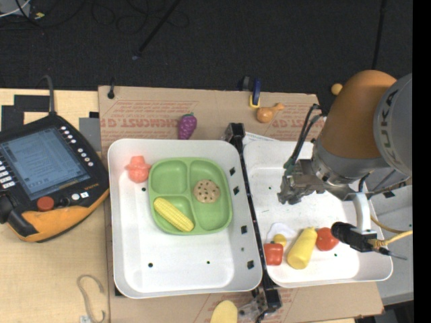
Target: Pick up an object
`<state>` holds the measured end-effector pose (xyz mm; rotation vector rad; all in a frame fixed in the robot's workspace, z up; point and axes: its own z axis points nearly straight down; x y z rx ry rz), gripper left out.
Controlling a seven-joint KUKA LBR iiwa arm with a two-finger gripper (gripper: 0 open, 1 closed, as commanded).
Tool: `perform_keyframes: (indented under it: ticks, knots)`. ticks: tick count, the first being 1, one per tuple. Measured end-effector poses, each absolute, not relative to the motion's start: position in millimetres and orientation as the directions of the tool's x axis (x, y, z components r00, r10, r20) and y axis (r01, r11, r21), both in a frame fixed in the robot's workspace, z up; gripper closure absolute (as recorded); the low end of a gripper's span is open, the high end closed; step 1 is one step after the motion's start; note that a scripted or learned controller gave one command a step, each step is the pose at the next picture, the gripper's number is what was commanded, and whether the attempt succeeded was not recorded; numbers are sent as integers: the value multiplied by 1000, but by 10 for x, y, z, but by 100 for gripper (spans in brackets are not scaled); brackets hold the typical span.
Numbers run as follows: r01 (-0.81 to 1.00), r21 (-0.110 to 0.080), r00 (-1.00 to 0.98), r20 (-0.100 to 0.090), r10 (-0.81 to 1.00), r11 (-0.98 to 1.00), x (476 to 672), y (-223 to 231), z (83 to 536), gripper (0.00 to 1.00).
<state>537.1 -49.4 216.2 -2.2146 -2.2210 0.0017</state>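
Mustard bottle (302,247) lies in the right bin (377,272), between two red toys. Gripper (291,195) hangs above bare floor, fingers' state unclear. Cardboard (141,113) reads "CHEMCOAT", inverted.

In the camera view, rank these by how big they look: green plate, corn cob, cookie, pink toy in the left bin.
1. green plate
2. corn cob
3. cookie and pink toy: these look about alike, so I won't rank them.
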Motion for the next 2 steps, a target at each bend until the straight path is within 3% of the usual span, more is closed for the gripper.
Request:
perform_keyframes:
  ticks: [1,2]
  knots:
    - [1000,-1,-2,2,1000,2,5515,-208,2329,100]
    - [1000,-4,5,1,1000,-5,5341,-219,2313,100]
